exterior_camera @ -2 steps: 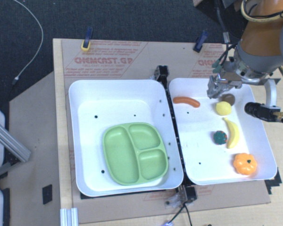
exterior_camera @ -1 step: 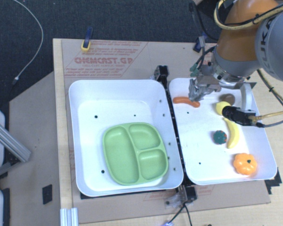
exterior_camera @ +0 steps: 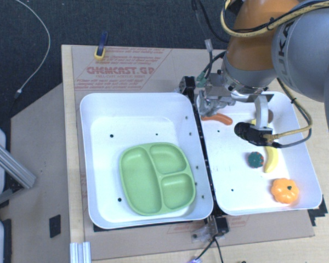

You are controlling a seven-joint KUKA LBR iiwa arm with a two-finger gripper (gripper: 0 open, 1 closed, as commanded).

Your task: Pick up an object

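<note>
Red print is seen on the brown cardboard sheet (exterior_camera: 126, 67) laid on the surface, at the far side beyond the left bin (exterior_camera: 93, 125). The large line can be read as "CHEMCAST GP". The smaller red lines above and below it are too blurred to be read.

light: bright, even, from above | shadows: soft, beneath the arm (exterior_camera: 274, 43) | glare: mild (white bins (exterior_camera: 98, 147)) | focus: slightly soft overall
</note>
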